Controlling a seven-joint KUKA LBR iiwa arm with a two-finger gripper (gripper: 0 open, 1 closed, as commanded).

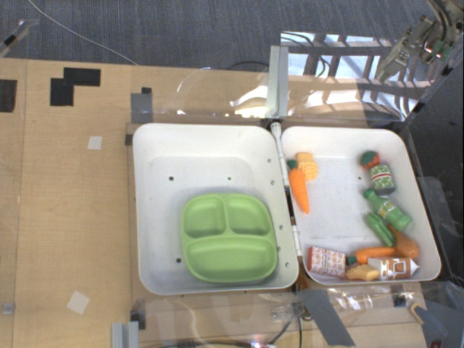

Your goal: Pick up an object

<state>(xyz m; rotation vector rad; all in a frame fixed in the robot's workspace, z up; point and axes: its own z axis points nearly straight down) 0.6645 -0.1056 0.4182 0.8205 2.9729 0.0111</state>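
While the wooden desk [65, 216] spreads widest, two white bins sit on it side by side, touching along a middle seam. The left bin [167, 158] holds a green tray [228, 238] with three compartments, lying toward its near right part. The right bin [341, 194] carries the small things. A carrot [299, 192] lies close to the seam, tip pointing toward the near edge, with a corn piece [307, 167] touching its upper end. Along the right wall a can [380, 176] lies near the far side, and just below it a green bottle [390, 212] lies on its side, beside a green pod [378, 228]. At the near wall a red box [327, 261] lies flat, next to a second carrot [377, 254], a white bottle [395, 268] and a pale bread piece [357, 272], all crowded together; a brown piece [407, 248] sits in the corner above them. The end effector [426, 43] hangs at the far right, beyond the bins and well apart from every object; whether it is clenched or released cannot be told.
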